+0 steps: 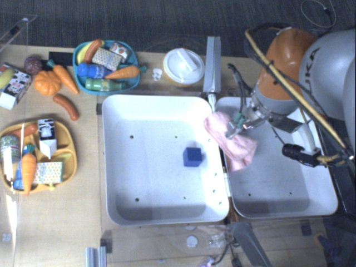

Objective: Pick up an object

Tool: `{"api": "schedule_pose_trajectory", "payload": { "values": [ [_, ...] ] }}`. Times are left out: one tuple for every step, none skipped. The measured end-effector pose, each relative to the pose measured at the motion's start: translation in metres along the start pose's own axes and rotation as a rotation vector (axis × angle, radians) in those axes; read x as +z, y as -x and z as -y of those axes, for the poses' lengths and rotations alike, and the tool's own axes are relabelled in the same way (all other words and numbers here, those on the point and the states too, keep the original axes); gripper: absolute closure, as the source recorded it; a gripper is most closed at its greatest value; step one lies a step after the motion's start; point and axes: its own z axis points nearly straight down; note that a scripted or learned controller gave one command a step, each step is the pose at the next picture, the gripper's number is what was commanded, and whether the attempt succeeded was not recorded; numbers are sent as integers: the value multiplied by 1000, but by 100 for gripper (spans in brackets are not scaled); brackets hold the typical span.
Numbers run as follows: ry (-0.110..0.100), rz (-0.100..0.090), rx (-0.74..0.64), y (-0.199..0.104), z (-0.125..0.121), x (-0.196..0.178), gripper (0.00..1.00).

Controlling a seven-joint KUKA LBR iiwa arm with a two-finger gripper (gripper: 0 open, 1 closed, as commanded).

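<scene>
- The gripper [238,124] is pinching the pink cloth [231,140], just right of the blue block [193,156].
- Lift slowly and straight up, so the cloth won't slip.

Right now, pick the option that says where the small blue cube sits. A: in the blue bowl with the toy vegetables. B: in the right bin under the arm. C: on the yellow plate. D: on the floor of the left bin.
D: the blue cube rests alone on the white floor of the left bin, clear of the pink cloth draped over the divide between the bins.
</scene>
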Motion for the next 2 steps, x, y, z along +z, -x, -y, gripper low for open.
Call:
{"api": "schedule_pose_trajectory", "payload": {
  "values": [
    [0,1,219,-6,-21,0,100],
    [-1,1,127,63,-36,0,100]
  ]
}}
